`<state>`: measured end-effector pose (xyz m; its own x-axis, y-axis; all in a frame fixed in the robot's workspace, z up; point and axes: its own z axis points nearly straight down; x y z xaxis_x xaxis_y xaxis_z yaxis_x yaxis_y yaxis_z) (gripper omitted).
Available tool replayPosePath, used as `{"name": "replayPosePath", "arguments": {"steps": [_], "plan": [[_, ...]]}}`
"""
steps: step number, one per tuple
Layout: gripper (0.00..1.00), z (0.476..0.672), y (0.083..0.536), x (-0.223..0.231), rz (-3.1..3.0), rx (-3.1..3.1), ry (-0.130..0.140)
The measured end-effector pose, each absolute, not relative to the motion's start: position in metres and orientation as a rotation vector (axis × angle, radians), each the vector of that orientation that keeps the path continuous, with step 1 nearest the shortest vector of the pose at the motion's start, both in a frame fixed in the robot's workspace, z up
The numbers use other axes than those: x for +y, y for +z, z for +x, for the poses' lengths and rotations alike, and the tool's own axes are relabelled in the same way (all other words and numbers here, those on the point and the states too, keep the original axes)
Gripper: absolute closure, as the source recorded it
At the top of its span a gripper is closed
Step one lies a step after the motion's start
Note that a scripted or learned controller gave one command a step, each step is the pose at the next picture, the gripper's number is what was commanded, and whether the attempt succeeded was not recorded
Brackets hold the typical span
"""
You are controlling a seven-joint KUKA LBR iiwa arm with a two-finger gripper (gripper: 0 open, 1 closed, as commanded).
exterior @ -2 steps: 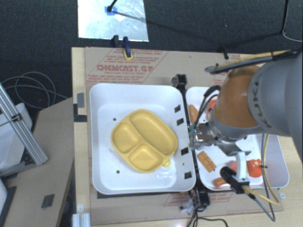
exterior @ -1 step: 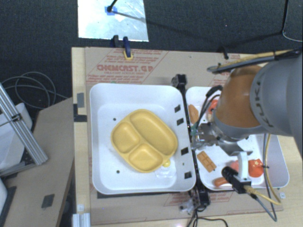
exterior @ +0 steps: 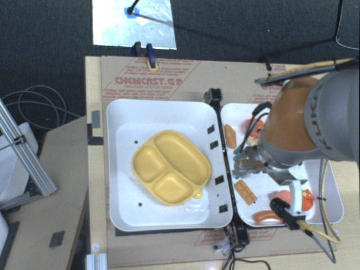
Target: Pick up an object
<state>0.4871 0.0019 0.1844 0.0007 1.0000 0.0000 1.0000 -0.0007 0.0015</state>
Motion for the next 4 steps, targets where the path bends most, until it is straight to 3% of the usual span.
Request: {"name": "replayPosePath", "arguments": {"steps": [1, 2, 3, 4], "plan": [[0.0, 0.487, 0.184, 0.003, 2.22, 2.222, 0.002], [0.0, 0.486, 0.178, -0.092, 2.227, 2.213, 0.001], [0.0, 0.487, 0.185, -0.014, 2.209, 2.233, 0.004], [0.0, 0.489, 0.293, -0.112, 2.219, 2.205, 0.008]]}}
